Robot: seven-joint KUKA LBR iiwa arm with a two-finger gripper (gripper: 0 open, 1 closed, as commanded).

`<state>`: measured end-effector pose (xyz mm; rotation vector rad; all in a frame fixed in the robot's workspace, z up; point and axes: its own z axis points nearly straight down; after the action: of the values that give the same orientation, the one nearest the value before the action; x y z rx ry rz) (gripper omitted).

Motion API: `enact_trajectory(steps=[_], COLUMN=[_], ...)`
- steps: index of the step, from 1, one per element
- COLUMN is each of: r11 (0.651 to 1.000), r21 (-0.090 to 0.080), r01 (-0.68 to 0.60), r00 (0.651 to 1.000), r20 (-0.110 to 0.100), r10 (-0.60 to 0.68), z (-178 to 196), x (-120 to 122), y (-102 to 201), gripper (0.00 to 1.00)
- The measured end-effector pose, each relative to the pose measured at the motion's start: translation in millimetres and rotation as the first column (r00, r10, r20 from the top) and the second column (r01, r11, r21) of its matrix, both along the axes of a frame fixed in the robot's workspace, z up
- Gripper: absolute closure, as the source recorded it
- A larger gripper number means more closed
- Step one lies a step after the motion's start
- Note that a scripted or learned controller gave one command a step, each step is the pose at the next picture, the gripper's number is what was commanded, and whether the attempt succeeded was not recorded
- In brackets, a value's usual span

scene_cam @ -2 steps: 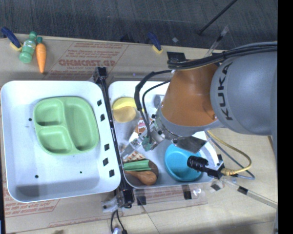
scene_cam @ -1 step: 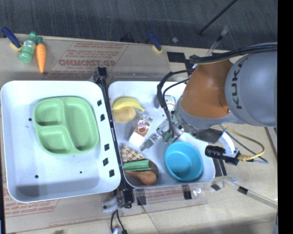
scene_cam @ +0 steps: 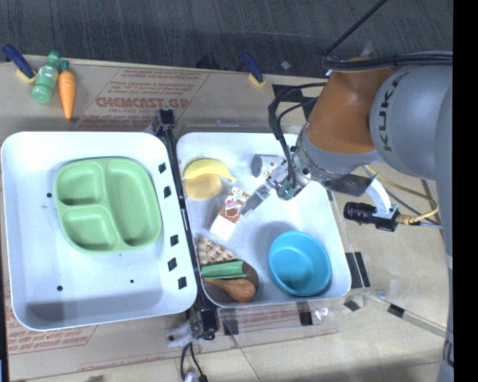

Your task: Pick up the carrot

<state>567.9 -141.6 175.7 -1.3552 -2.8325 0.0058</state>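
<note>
The carrot [scene_cam: 66,91] lies outside both bins, at eleven o'clock on the cardboard, well apart from me. My gripper [scene_cam: 251,203] hangs in the right bin [scene_cam: 332,213] beside a small carton [scene_cam: 233,208]; I cannot tell my fingers' state.

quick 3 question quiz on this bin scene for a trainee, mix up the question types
1. True or false: the carrot lies inside the right bin.
2. Which item sits in the left bin? A) blue bowl B) green divided plate C) banana
3. Fill in: the claw hovers over the ____ bin.

Key:
1. False. The carrot lies outside both bins, on the cardboard beyond the left bin's far corner.
2. B. The green divided plate is there; the blue bowl and banana are in the right bin.
3. right
</note>
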Motion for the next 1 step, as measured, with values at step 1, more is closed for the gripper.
enact_trajectory(steps=[1], r11=[1.0], r21=[-0.001], r01=[0.006], r00=[1.0], r20=[-0.005], r10=[-0.006], z=[-58.6], x=[63.6], y=[18.0], gripper=[0.0])
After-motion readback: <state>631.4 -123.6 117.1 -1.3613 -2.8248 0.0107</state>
